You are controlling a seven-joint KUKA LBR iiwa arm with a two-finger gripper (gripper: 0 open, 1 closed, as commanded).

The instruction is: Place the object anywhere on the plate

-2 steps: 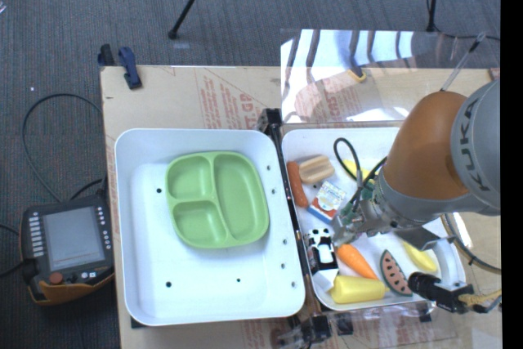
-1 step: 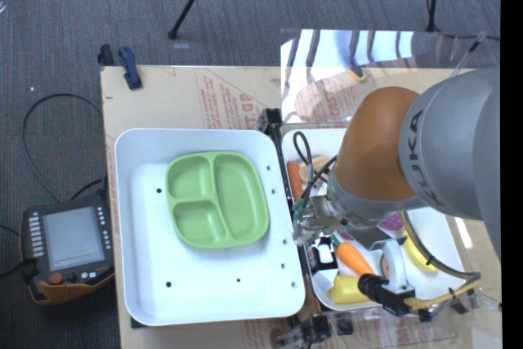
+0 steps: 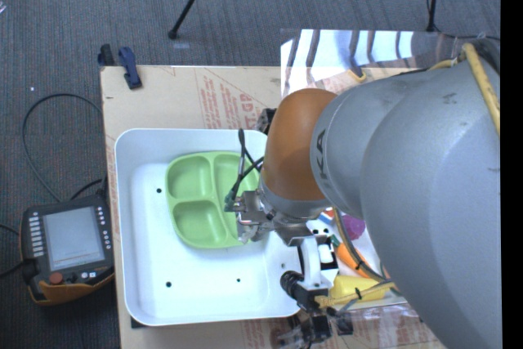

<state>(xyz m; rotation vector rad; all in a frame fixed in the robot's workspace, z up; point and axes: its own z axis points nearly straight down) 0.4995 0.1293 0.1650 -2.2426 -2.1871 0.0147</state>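
Note:
A light green divided plate (image 3: 200, 196) lies in the left white bin (image 3: 147, 290), toward its upper right. My gripper (image 3: 246, 223) shows as a small metal part under the orange wrist band, right over the plate's lower right rim. The bulky grey arm hides most of it, and I cannot make out any object in it. Several small things peek out from under the arm in the right bin: an orange piece (image 3: 351, 255), a yellow piece (image 3: 353, 288) and a pink piece (image 3: 353, 224).
The arm covers nearly all of the right bin. A black and white item (image 3: 315, 256) and a dark item (image 3: 292, 284) sit by the wall between the bins. A teach pendant (image 3: 69, 245) lies on the floor at the left.

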